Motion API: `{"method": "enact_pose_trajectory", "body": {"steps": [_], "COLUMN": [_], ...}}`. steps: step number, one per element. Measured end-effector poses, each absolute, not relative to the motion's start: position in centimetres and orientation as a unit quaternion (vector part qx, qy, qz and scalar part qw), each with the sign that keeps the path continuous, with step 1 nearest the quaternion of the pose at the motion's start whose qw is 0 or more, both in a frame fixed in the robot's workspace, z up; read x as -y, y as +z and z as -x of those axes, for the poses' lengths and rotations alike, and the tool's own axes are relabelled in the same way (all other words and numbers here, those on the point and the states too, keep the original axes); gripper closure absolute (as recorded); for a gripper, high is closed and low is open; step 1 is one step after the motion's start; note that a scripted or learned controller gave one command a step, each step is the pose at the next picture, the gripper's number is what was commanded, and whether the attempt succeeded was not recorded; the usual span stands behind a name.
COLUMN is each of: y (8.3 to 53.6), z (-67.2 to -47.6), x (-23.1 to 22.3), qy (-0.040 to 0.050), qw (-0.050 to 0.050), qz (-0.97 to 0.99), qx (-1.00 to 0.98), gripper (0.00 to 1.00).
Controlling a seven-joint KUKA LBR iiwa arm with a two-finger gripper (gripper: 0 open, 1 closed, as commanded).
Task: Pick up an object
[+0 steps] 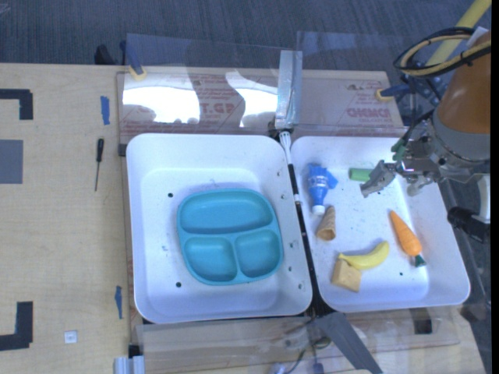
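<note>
Right now, gripper (380, 181): over the right bin (444, 287), fingers apart, nothing between them
Just beside it: green piece (359, 174)
Nearer me: carrot (406, 236), banana (368, 257)

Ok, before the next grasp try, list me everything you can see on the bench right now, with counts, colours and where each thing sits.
Shallow white bins: 2, white, side by side; left bin, right bin.
Divided plastic tray: 1, teal, middle of left bin.
Squeeze tube: 1, blue with white cap, right bin, near divider.
Ice-cream cone toy: 1, tan, just below the tube.
Toy banana: 1, yellow, right bin, front.
Bread-like wedge: 1, tan, touching the banana's left end.
Toy carrot: 1, orange with green tip, right bin, right side.
Small green piece: 1, green, right bin, back.
Screwdriver: 1, black, bench left of bins.
Arm's fingers: 1 pair, grey, over right bin's back.
</note>
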State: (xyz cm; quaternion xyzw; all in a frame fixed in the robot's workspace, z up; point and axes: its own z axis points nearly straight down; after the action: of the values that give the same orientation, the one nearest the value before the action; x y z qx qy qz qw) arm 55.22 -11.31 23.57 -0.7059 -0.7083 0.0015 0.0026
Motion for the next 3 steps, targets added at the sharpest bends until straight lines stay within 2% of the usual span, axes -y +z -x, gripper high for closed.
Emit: {"method": "enact_pose_trajectory", "body": {"steps": [1,2,3], "y": [19.0,10.6,11.8], "z": [-48.7,-52.4,-52.8], "x": [18.8,19.9,20.0], "qy": [0.0033,0.0007,-0.0006], "qw": [0.003,0.004,0.001], "qz": [0.728,0.614,0.614], "qx": [0.686,0.79,0.789], "gripper": [0.0,0.0,1.0]}}
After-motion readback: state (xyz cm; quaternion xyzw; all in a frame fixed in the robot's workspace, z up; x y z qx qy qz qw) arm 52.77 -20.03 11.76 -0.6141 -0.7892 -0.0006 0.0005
